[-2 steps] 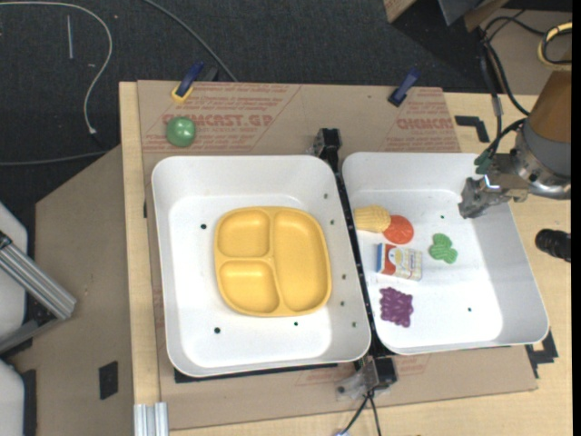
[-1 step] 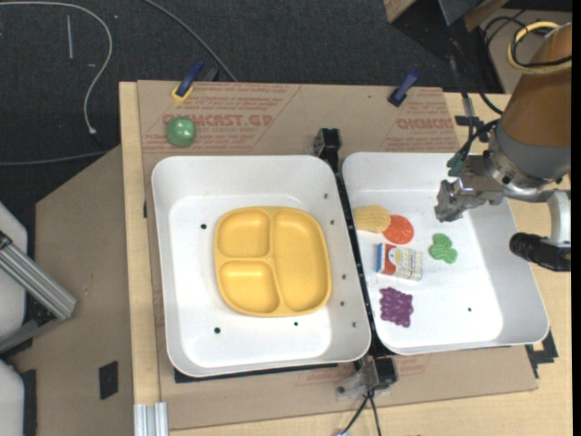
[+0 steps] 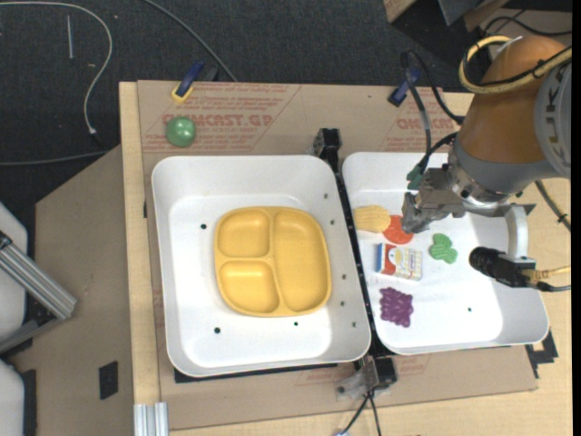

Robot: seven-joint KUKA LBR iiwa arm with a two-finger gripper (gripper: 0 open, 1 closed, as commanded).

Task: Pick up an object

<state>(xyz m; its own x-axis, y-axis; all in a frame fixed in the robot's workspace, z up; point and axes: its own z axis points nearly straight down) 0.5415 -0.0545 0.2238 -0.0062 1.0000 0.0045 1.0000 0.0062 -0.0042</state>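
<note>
We are seeing the gripper [image 3: 416, 218] hanging low in the right bin [image 3: 508, 321], right over a red toy piece [image 3: 396, 232]; we cannot tell how it is set. A tan bread-like piece [image 3: 370, 216] is lying just left of the red one. A green piece [image 3: 442, 248] is sitting near it on the right, a small printed carton [image 3: 400, 262] below, purple grapes [image 3: 396, 306] lower still. The left bin [image 3: 182, 243] is holding a yellow divided plate [image 3: 272, 261]. A green ball [image 3: 181, 132] is resting on the bench [image 3: 245, 116].
</note>
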